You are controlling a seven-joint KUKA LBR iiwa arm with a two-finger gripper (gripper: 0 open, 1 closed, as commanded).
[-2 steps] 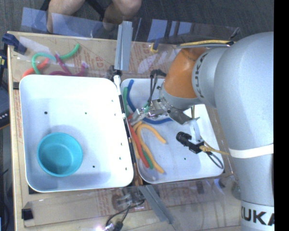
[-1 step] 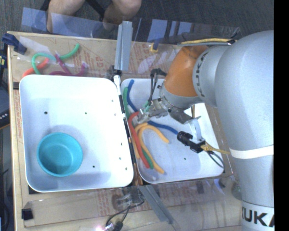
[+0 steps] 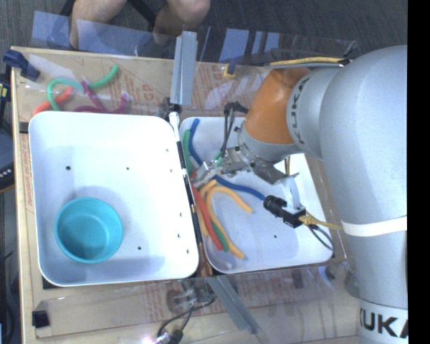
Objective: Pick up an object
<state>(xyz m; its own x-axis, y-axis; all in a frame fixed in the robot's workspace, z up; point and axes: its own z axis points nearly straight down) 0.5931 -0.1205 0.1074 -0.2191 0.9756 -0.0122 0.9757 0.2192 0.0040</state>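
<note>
The right bin (image 3: 272,253) holds several bendy sticks: a yellow curved one (image 3: 229,194), an orange one (image 3: 226,236), a red one (image 3: 204,217), a green one (image 3: 216,233) and blue ones (image 3: 190,140). My gripper (image 3: 209,169) reaches down into the bin's left part, just above the tangle of sticks near the bin's left wall. The grey arm with its orange band (image 3: 272,113) covers the bin's upper right. A teal bowl (image 3: 89,228) sits in the lower left of the left bin (image 3: 100,149).
Loose coloured sticks (image 3: 79,92) lie on the bench behind the left bin. A black cable fitting (image 3: 283,210) hangs over the right bin. A metal post (image 3: 183,67) stands between the bins at the back. A person's legs (image 3: 147,2) are beyond the bench.
</note>
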